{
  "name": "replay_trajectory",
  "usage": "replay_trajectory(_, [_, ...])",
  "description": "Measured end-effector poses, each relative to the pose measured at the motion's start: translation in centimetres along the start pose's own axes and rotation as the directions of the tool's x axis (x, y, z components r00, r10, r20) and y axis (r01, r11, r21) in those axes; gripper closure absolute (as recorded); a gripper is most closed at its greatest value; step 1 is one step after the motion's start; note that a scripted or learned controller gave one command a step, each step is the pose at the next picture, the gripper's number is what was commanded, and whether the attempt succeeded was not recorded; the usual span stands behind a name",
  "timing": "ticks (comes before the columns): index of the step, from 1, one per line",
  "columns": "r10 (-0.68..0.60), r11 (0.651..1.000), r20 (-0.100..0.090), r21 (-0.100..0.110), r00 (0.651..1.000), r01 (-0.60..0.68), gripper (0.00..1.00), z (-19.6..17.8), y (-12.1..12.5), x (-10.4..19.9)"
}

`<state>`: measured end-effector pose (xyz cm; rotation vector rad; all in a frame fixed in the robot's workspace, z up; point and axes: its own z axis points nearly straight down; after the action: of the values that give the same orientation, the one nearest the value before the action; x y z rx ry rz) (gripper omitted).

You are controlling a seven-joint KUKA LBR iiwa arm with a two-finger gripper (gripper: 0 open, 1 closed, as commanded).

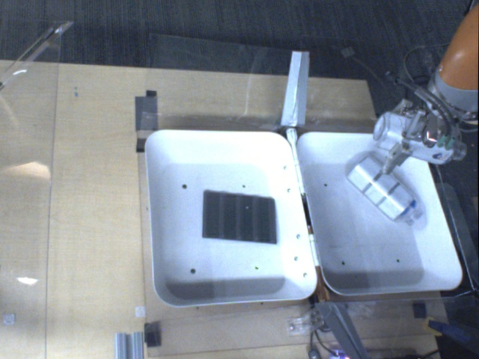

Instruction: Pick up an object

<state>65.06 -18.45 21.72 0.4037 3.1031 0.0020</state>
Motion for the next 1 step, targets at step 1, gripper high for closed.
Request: replay_trajectory(1, [0.018, 1.000, -0.002, -0.001, 1.000, -0.018, 0.00, 2.63, -1.06, -1.79])
